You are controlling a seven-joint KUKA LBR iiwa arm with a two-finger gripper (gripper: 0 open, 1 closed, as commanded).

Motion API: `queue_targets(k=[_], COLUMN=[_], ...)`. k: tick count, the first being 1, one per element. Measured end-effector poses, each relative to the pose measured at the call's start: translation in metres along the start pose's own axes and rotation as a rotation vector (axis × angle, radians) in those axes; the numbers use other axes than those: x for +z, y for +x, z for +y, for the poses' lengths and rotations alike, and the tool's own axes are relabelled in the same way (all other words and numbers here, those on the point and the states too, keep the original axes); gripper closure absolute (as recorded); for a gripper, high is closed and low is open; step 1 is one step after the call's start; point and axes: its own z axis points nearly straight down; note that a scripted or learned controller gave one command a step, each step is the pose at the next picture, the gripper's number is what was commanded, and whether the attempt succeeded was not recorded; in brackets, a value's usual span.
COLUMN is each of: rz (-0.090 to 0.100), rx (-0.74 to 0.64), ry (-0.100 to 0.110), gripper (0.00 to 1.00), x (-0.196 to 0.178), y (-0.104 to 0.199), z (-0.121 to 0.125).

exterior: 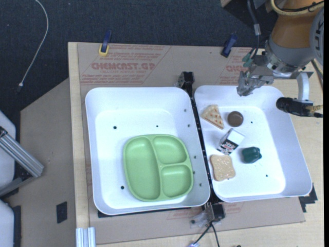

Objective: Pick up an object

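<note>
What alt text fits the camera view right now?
The gripper hangs over the right bin's far edge, with a pizza-slice toy, brown disc, small carton, green object and toast piece below. The left bin holds a green divided plate.

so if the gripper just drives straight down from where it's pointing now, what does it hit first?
Probably bare bin floor. The gripper hangs over the right bin at its far edge, pointing down. The brown round piece and the wedge lie nearer the camera, off that line. Depth is uncertain from one view.
</note>
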Motion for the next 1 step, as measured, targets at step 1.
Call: queue_targets(k=[1], rz=[0.0], rx=[-0.001], ry=[0.0], gripper=[1.0], x=[-0.0037], y=[0.0592], z=[-0.0148])
